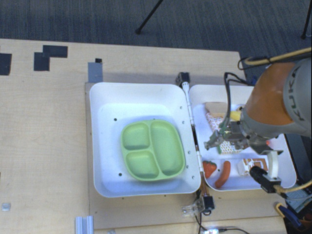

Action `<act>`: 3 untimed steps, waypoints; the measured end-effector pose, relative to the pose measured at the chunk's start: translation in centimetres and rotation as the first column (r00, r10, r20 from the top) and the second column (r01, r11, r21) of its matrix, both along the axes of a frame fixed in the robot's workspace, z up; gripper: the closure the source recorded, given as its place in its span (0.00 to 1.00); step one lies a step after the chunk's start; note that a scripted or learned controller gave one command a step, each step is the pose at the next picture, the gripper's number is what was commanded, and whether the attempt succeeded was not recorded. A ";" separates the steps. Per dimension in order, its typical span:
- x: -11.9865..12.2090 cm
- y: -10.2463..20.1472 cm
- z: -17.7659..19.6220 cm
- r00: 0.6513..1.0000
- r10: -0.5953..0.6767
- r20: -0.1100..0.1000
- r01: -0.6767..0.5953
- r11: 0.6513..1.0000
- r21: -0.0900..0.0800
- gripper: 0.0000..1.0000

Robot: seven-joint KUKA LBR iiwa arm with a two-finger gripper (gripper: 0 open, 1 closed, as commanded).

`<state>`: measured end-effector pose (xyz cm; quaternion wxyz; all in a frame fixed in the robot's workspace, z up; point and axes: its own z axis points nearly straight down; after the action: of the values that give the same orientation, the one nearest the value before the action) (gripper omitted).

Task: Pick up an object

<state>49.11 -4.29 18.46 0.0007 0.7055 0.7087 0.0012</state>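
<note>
Tool [229, 139]: low over the right bin [291, 177]; finger state cannot be told.
Sausage [223, 174]: just below tool, on bin floor.
Green tray [152, 149]: left of tool, in left bin [105, 106].

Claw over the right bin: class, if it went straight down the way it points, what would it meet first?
Probably the patterned packet lying under the claw on the floor of the right bin. Depth is hard to judge from this slant, so the hit could fall slightly off it.
</note>
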 end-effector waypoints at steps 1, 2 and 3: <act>-0.4 -10.2 -3.8 1.000 -0.002 -0.002 0.002 1.000 -0.001 0.00; -0.3 -7.9 -9.8 1.000 -0.002 0.003 0.002 1.000 -0.002 0.00; -0.1 -7.9 -8.7 1.000 0.000 0.008 0.000 1.000 -0.003 1.00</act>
<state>49.01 -12.20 9.76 0.0045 0.7055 0.7087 0.0032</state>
